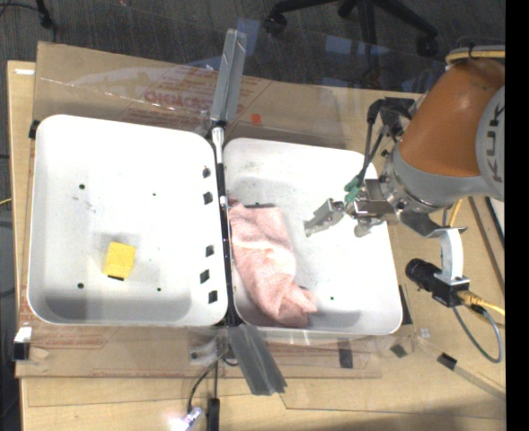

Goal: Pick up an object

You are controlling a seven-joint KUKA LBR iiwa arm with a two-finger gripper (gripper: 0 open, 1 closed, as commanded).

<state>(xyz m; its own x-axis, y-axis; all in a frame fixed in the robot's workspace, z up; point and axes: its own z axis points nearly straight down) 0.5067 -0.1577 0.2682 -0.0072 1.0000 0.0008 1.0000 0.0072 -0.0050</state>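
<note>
arm [457,133] enters from 3 o'clock, its orange band over the right bin's [372,308] 3 o'clock rim. gripper [322,220] hangs over the right bin's floor, a little toward 2 o'clock from that bin's centre. the fingers [318,215] are bunched at one pale tip pointing toward 9 o'clock; whether they are spread or pressed together i cannot tell from this angle. nothing is seen between them.

pink cloth [264,263]: crumpled, lying in the right bin against its 9 o'clock wall, beside the divider [217,232] between the bins. long axis runs roughly 11 o'clock to 5 o'clock; upper end near the wall at mid-height, lower end folded into a thicker lump toward the 6 o'clock rim. the gripper tip is near the cloth's upper 3 o'clock edge but apart from it (a strip of bare white floor shows between them).

open room in the right bin: bare floor along the 12 o'clock side, and from the centre out to 3 o'clock and down to the 5 o'clock corner. the cloth is hemmed by the wall at 9 o'clock and sits close to the 6 o'clock rim.

left bin [57,303]: yellow block [119,260], small and squarish, toward 7 o'clock of that bin's floor, well apart from every wall, bare floor all round it. well apart from the gripper too.

both bins sit on a cardboard sheet [138,79] over the bench.
</note>
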